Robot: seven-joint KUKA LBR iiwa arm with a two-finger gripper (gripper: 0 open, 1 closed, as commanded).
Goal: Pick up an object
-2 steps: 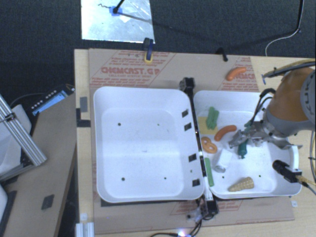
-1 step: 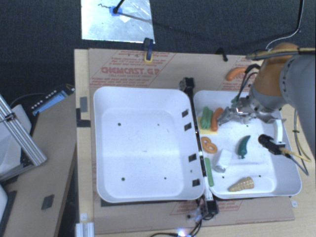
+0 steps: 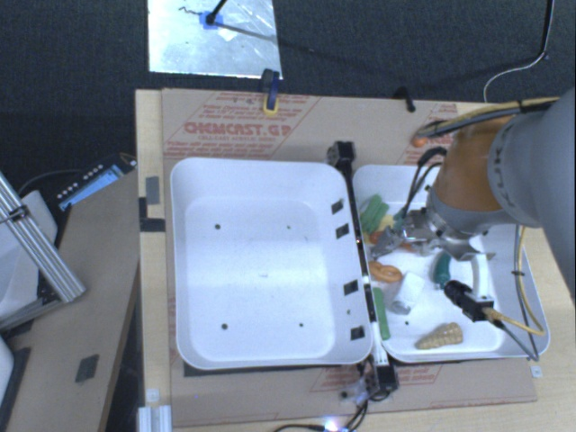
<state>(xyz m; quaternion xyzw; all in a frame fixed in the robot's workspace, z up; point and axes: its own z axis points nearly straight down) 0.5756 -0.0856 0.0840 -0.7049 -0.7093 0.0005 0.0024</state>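
camera view — arm: reaches in from the right, orange band above the wrist, gripper low over the right bin.
grip state: cannot tell; the wrist hides the tip.
target spot: small items crowd the right bin's left half, just beside the divider; left bin bare white.
nearest candidate: orange piece, just below the gripper, lying flat.
look: rounded, orange with a paler patch, toy-like.
handling guess: probably light, stiff, smooth plastic; likely to skid on the bin floor, so best pinched across its narrow width.
other options: green piece near the top edge; teal piece under the wrist; tan ridged cone near the front wall, well apart from the rest, textured, perhaps the easiest hold.
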